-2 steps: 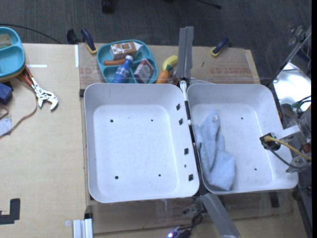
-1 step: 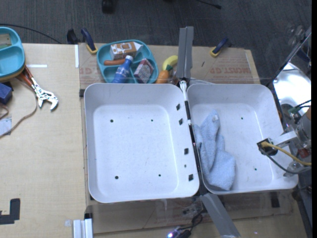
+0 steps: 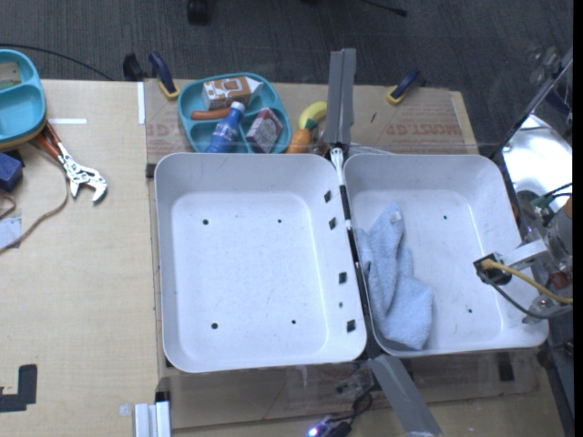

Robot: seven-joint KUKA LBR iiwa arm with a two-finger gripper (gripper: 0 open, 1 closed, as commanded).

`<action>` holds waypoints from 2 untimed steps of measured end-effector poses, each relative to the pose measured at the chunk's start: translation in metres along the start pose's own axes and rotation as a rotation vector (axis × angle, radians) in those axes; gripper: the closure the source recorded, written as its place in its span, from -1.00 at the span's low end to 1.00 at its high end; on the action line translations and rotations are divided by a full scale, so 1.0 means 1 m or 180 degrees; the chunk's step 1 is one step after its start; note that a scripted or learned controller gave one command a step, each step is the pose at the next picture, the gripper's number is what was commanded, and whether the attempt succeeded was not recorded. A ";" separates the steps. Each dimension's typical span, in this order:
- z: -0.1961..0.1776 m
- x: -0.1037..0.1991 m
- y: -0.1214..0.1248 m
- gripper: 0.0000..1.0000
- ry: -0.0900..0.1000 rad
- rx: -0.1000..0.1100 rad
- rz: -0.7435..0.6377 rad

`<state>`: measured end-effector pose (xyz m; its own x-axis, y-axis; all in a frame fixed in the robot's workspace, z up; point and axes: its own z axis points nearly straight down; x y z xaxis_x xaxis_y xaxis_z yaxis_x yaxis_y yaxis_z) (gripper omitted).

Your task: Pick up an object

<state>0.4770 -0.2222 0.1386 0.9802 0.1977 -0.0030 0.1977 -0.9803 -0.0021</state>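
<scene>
Nothing lifted yet; the pale blue cloth (image 3: 393, 276) lies crumpled in the right bin (image 3: 455, 198), by its left wall; my arm (image 3: 554, 244) hangs at its right rim (grip open or closed, I cannot tell).

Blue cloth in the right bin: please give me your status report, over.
Arm at right bin right rim, apart from blue cloth. Cloth crumpled along bin's left side. Nothing on top of it.
</scene>
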 end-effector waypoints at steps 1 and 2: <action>0.049 0.012 -0.061 -1.00 -0.0005 0.0004 -0.0142; 0.004 0.000 0.000 -1.00 -0.0001 0.0000 -0.0241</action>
<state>0.4767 -0.2224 0.1343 0.9625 0.2712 -0.0031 0.2712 -0.9625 -0.0024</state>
